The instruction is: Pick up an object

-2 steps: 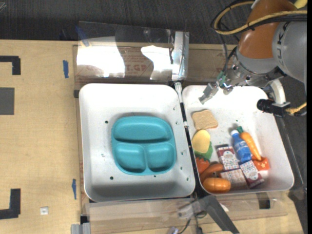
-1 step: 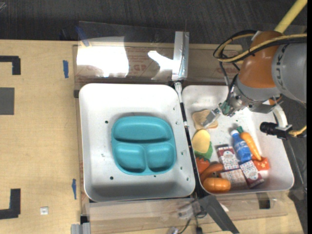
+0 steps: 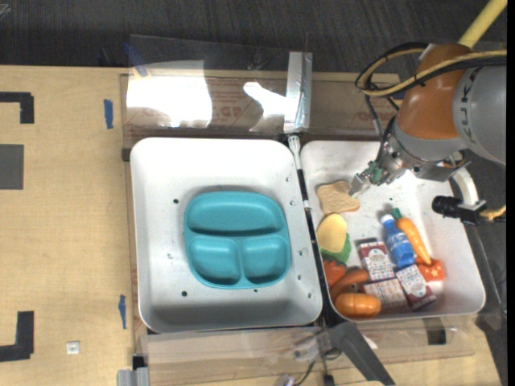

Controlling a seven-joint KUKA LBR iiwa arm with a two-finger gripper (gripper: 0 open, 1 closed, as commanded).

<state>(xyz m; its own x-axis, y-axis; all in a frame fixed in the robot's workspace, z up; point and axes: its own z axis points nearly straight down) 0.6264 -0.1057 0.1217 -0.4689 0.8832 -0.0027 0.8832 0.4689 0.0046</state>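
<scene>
The right bin (image 3: 459,292) holds several toy foods. A tan toast slice (image 3: 338,199) lies at its upper left. Below it sit a yellow corn piece (image 3: 332,233), orange and red items (image 3: 348,278) and an orange bun-like piece (image 3: 358,304). A blue bottle (image 3: 397,243), an orange carrot (image 3: 416,240) and two red-and-white cartons (image 3: 378,268) (image 3: 415,285) lie toward the middle. My gripper (image 3: 360,182) hangs low in the bin's upper part, its tips just right of the toast.
The left bin (image 3: 153,215) carries a teal divided tray (image 3: 236,236). A clear panel and metal post (image 3: 298,91) stand behind the bins. A black-and-white fitting (image 3: 460,203) juts over the right bin's right side. Cables loop above the wrist.
</scene>
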